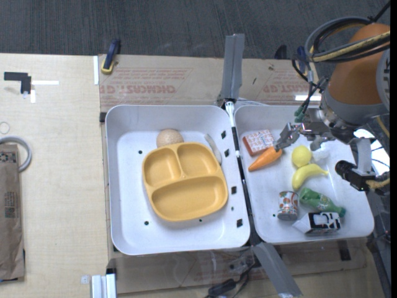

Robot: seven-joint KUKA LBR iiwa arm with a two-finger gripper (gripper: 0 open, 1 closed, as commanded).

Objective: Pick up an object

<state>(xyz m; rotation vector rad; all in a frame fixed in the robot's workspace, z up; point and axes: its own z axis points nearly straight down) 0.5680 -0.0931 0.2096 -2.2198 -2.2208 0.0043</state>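
The gripper (pixel 290 135) hangs over the right bin (pixel 366 225), just above the carrot (pixel 265 159); I can't tell if it's open or closed. With the lemon (pixel 301 156) and banana (pixel 308 175) so near, it might nudge them aside

Two white bins, left bin (pixel 118 185) and right bin (pixel 260 225), are set side by side on a light bench (pixel 56 166). What may be a brown paper bag (pixel 9 210) is seen at the bench's left edge.
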